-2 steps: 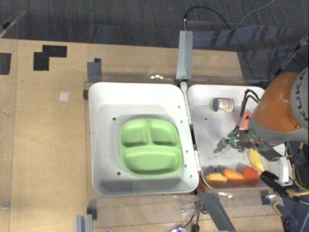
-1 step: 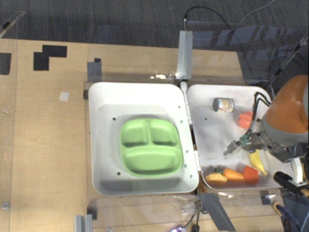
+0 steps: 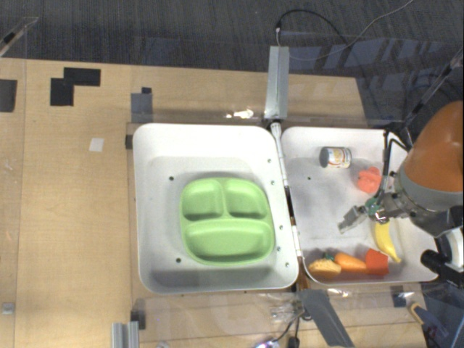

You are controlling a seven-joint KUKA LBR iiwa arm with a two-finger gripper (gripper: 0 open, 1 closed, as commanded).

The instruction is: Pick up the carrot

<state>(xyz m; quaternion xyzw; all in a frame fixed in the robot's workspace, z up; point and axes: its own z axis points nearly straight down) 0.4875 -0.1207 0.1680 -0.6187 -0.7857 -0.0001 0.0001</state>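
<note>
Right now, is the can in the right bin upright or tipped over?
Tipped over. The can lies on its side on the right bin floor near the back wall, its round end facing left.

The grey arm [image 3: 435, 187] comes in from the right edge, its orange band uppermost. Its gripper [image 3: 353, 219] points left and slightly toward the near side, hanging low, fingers slightly parted.

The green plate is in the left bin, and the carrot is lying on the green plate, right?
Not quite. The green plate is in the left bin, but the carrot lies in the right bin, along its near edge, as the camera view shows.
</note>
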